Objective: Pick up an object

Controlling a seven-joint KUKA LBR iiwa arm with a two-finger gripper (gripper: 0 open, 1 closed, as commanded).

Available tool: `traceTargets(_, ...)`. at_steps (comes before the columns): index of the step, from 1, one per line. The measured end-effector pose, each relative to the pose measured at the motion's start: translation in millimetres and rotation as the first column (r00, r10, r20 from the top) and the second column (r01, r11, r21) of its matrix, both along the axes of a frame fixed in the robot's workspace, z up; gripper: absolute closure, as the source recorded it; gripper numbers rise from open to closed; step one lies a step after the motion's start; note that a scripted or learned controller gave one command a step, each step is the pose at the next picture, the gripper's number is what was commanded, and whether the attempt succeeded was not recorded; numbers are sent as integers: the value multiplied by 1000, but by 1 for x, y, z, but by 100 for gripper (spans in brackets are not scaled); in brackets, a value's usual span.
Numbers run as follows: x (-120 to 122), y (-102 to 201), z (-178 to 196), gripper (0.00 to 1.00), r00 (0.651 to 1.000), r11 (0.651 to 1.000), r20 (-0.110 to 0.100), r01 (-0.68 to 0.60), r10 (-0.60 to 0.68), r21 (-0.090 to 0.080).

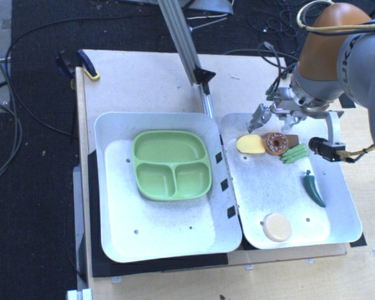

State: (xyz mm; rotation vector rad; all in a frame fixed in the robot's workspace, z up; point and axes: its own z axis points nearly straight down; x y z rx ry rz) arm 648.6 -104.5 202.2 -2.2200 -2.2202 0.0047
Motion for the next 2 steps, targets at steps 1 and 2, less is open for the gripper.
traceTargets(1, -4, 0, -44, 0, 1000, 1000, 0, 0, 0, 0)
traceTargets(2, -3, 0, -31, 100, 1000, 1000, 6, 0, 0, -1)
